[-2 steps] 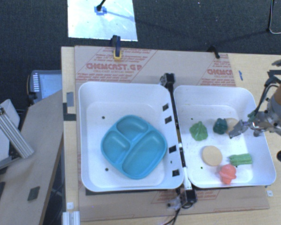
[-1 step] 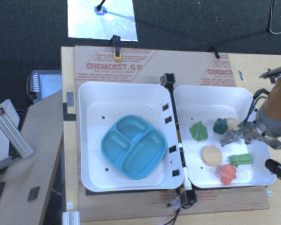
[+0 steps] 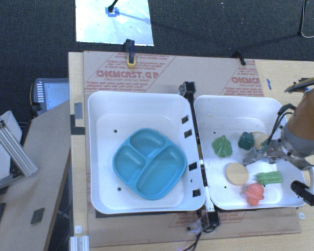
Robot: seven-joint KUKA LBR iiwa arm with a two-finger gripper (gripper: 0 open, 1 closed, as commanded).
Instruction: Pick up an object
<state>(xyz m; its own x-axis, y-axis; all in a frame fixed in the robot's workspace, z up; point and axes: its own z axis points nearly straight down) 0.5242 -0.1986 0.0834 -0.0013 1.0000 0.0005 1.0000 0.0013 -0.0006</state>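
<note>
White plastic forms two shallow bins set side by side on a cardboard-covered bench (image 3: 146, 67). The left bin (image 3: 102, 114) holds a blue divided plate (image 3: 149, 163), lying flat near its middle. The right bin (image 3: 225, 109) holds the small objects: a tan disc (image 3: 236, 173) serves here as landmark. Above and just left of the disc lies a leafy green toy (image 3: 222, 146); further above and to its right sit a dark teal piece (image 3: 246, 140) and a pale cream piece (image 3: 259, 138), touching. Right of the disc lies a green block (image 3: 269, 178), and below that a red-orange toy (image 3: 254, 192). The gripper (image 3: 257, 157) hangs just above and right of the disc, near the teal piece; whether it is released or clenched cannot be told, and nothing is seen between its tips.
</note>
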